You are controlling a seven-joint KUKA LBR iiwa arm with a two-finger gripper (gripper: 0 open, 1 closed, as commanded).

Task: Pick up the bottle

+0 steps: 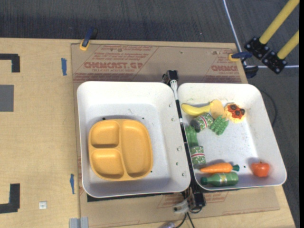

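Note:
A green bottle (pixel 193 144) with a pale label lies lengthwise along the left wall of the right bin (pixel 266 127). A second, darker green bottle (pixel 219 178) with a red and yellow label lies on its side near that bin's front wall. An orange carrot (pixel 216 167) lies just behind this second bottle and touches it.
The right bin also holds a banana (pixel 194 109), a yellow fruit (pixel 216 108), an orange piece (pixel 235 112), a small can (pixel 203 122), a green knobbly piece (pixel 220 125) and a tomato (pixel 260 169). A yellow divided plate (pixel 121 148) sits in the left bin (pixel 95 103). A yellow-legged stand (pixel 270 37) is at the back right.

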